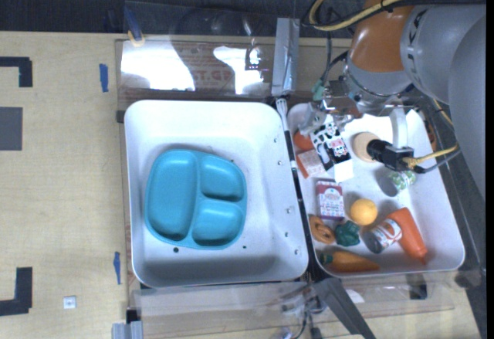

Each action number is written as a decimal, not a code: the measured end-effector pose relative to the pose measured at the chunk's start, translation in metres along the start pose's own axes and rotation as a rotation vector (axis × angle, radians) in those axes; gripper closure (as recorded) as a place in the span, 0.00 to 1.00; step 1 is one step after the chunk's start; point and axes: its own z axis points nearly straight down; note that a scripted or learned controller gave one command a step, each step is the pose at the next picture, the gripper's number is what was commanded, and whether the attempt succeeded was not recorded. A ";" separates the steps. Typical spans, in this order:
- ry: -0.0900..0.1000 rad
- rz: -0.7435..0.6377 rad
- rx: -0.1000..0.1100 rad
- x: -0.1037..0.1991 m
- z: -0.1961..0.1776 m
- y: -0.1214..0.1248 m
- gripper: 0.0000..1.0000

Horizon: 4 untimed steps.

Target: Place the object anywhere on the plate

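The blue three-compartment plate (pixel 196 197) lies bare in the left bin (pixel 154 121) at centre frame, apparently set apart as the drop target, while the pickable clutter, a small red carton (pixel 329 199), an orange ball (pixel 363 211), a carrot (pixel 351 260) and a red-and-white can (pixel 386 235), crowds the right bin (pixel 451 241). The end effector (pixel 333 140) sits low over the black-and-white patterned item (pixel 332 146) at that bin's upper left. How far it is open, and whether it has hold of anything, I cannot tell.
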 end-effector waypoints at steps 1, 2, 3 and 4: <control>0.000 0.000 -0.001 0.000 0.000 0.000 0.00; 0.004 -0.014 0.002 0.080 0.000 -0.033 0.00; 0.002 -0.010 -0.001 0.077 -0.010 -0.033 1.00; 0.001 0.008 -0.001 0.119 -0.022 0.032 1.00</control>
